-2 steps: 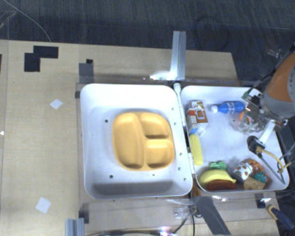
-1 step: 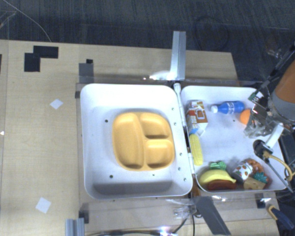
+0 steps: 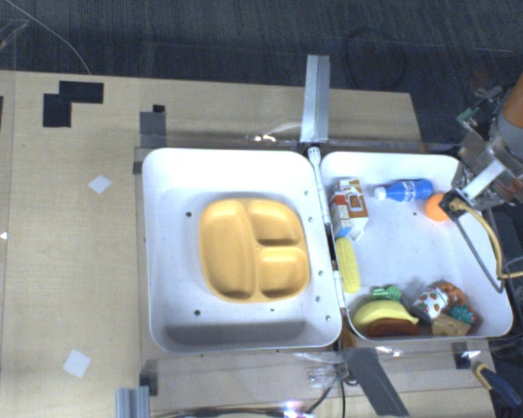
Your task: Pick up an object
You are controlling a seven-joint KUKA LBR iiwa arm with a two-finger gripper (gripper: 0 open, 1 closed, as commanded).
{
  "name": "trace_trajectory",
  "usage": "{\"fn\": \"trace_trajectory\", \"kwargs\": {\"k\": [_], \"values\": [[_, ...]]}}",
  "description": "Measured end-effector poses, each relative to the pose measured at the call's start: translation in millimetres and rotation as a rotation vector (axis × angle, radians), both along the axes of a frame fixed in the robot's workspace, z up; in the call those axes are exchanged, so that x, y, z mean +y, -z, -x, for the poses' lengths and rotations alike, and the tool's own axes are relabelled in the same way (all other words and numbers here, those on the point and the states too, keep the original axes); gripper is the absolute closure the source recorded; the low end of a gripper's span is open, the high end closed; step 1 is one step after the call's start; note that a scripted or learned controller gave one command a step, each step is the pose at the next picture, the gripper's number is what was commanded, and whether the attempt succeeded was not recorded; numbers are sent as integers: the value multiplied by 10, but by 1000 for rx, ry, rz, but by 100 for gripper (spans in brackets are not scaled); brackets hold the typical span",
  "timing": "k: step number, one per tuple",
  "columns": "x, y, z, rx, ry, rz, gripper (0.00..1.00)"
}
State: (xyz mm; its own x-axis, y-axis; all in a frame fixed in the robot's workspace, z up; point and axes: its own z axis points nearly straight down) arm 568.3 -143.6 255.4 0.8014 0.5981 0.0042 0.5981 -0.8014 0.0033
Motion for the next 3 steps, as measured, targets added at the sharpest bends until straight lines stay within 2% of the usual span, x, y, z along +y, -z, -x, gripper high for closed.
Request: {"fn": "trace_trajectory", "kwargs": {"k": [1, 2, 3], "values": [[218, 492, 97, 6, 386, -2, 100], [-63, 486, 642, 4, 348, -1, 100], [-639, 1203, 838, 11, 410, -1, 100]]}}
